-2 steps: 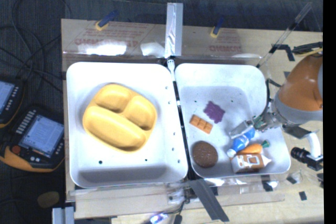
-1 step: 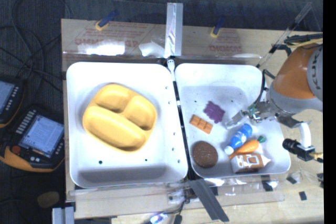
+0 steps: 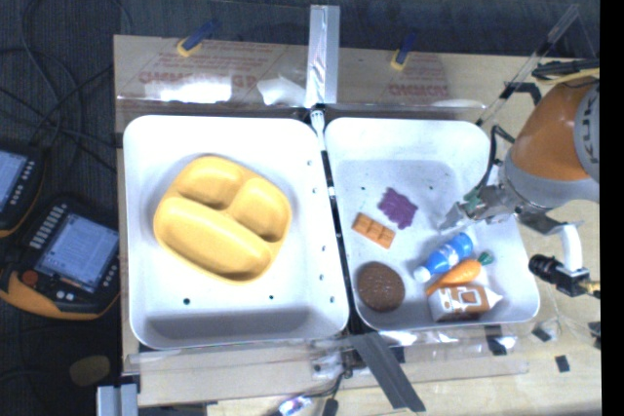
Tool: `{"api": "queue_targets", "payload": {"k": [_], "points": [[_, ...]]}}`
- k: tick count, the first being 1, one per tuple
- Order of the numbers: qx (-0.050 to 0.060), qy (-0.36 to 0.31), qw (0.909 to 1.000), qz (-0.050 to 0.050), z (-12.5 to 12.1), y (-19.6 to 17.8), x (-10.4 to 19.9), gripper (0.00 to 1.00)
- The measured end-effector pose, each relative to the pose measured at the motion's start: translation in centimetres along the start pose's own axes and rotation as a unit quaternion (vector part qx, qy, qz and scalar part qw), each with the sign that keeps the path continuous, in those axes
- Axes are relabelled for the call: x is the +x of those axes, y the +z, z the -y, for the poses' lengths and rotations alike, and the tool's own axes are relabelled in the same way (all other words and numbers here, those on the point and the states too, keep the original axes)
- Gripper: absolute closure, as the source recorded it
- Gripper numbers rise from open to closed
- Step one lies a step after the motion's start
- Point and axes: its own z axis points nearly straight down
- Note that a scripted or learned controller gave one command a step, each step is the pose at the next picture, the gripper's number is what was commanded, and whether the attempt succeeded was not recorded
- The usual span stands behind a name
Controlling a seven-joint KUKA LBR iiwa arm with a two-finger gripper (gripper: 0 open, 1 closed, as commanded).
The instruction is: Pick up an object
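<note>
Far left, off the surface: dark controller units (image 3: 60, 253) with small screens, cables (image 3: 58, 63) looping above them.

In the left bin (image 3: 146, 307): a large yellow lumpy object (image 3: 222, 214), glossy, three rounded lobes, near the bin's centre.

Between the bins, at 12 o'clock: an upright metallic strip (image 3: 323, 54). Behind both bins: clear plastic sheeting (image 3: 234, 73) held by two blue-and-yellow clips (image 3: 198, 36).

In the right bin (image 3: 409, 141), moving rightward: a round brown disc (image 3: 378, 285), cookie-like, at about 7 o'clock in the bin; an orange rectangular waffle-like block (image 3: 373, 229) just above it; a purple ridged piece (image 3: 397, 207) at 1 o'clock from the orange block, apart from it. Further right: a small bottle (image 3: 447, 256), blue cap and label, lying tilted; a toy carrot (image 3: 456, 272), orange with a green tip, touching the bottle's lower side; a small carton (image 3: 459, 302), white with orange print, lying at the bin's 5 o'clock corner, just beneath the carrot.

Hand (image 3: 475, 208) low over the bin's right side, at roughly 1 o'clock from the bottle, just beside its upper end. Bottle, carrot and carton all at 6 to 7 o'clock from the hand. Nothing seen pinched; whether spread or pressed together cannot be told. Grey arm (image 3: 556, 151) with orange band at 3 o'clock.
</note>
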Motion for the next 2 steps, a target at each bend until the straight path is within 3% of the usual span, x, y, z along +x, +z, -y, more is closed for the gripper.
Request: {"api": "queue_targets", "payload": {"k": [1,2], "points": [[0.000,0.000,1.0000,0.000,0.0,0.0,0.0,0.00],[-0.009,0.017,0.9998,-0.003,3.4,0.6,0.1,0.00]]}}
